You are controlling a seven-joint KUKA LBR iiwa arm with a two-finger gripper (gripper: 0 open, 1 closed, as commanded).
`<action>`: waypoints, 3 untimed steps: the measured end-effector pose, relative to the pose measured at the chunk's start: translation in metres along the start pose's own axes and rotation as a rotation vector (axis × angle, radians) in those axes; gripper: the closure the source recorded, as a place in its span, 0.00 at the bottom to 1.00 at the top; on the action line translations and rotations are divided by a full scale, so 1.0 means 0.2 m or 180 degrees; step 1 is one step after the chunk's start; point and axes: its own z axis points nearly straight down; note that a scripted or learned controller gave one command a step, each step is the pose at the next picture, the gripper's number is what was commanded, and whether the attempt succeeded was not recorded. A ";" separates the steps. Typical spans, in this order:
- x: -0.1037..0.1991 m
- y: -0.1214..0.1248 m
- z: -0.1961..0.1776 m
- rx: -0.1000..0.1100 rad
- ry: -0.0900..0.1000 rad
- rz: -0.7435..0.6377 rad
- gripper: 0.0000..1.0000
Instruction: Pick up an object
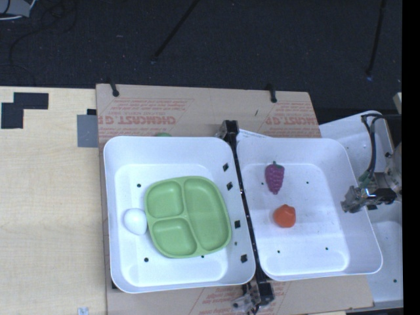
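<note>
From the shallow white plastic right bin (357, 254), the gripper (354, 200) sits at the right rim; its state I cannot tell. The round orange fruit (285, 216) lies mid-floor: descend vertically, centred.

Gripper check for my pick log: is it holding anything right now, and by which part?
Nothing is held. The gripper sits at the right bin's right rim, apart from the purple grapes and the orange fruit.
</note>
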 end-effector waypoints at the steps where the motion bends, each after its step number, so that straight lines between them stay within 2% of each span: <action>1: 0.00 0.01 -0.26 -0.0003 -0.0001 -0.0005 1.00; 3: 0.52 0.11 -0.14 0.0024 0.0011 -0.0013 1.00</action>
